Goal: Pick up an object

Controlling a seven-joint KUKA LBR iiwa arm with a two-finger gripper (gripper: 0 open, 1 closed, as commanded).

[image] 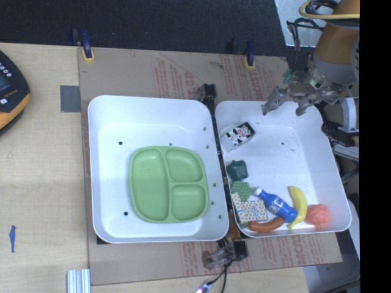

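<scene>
arm: grey, orange band, reaching in from right, far side
hand (286, 106): fingers spread open, holding nothing, over right white bin (317, 163) far edge
yellow plastic banana (297, 204): near-right corner, well apart from hand

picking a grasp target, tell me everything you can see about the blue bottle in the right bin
The blue bottle is small and looks plastic, with a white cap at its upper-left end and a white patch, perhaps a label, on its body. It lies on its side, slanting toward the near right of the right bin. A yellow banana lies against its lower right, a red-brown sausage sits just below, and a patterned card lies beside its left.
</scene>
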